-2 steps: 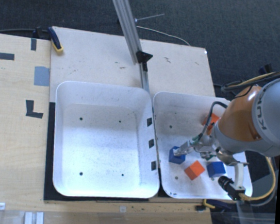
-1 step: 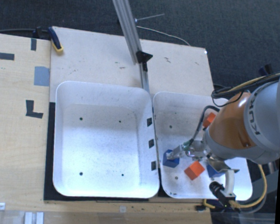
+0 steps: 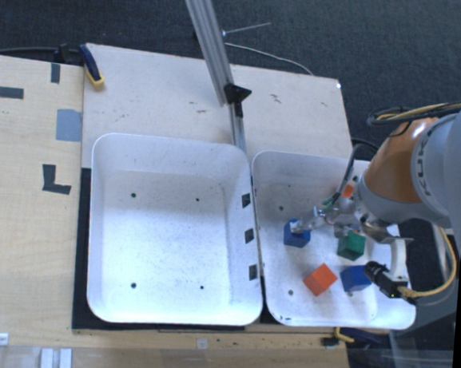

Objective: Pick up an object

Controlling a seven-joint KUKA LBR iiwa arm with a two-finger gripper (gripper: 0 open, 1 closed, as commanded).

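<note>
The gripper (image 3: pixel 317 216) is low in the right bin (image 3: pixel 284 172), just above a small blue block (image 3: pixel 296 236); I cannot tell how it stands. Better to center over this block before closing, because the green block (image 3: pixel 352 246) is near.

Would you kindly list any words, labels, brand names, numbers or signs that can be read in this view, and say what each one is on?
None: no readable text anywhere in the camera view.
The grey and dark tape patches on the bench carry no lettering.
The small dark marks on the right bin wall are too small to read.
The blocks, blue, green and orange, show no markings.
</note>
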